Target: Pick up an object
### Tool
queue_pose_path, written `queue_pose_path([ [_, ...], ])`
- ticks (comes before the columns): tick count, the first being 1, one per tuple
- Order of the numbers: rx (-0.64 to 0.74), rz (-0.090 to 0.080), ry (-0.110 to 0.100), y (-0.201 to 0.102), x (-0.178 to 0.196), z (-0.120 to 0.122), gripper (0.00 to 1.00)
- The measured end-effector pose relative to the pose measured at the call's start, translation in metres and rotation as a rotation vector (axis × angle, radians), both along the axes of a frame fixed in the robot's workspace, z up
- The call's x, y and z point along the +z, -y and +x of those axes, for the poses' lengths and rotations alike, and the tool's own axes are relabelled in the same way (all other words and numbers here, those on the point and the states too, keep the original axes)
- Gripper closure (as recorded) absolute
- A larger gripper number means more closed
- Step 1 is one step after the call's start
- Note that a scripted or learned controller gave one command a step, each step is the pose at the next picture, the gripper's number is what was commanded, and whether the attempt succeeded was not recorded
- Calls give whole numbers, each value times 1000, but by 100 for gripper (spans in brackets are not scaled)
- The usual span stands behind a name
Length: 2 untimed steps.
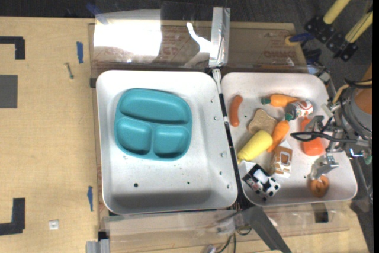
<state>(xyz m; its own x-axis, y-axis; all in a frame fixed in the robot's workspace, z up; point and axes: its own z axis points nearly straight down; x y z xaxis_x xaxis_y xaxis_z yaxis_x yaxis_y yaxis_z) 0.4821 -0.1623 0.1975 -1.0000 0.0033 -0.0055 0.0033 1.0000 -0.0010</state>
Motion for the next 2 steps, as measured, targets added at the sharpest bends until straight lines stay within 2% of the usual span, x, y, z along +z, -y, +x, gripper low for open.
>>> queue_pose_path([
  [1, 14, -8, 19, -17, -86, 34, 0],
  [2, -38, -12, 25, -35, -89, 67, 0],
])
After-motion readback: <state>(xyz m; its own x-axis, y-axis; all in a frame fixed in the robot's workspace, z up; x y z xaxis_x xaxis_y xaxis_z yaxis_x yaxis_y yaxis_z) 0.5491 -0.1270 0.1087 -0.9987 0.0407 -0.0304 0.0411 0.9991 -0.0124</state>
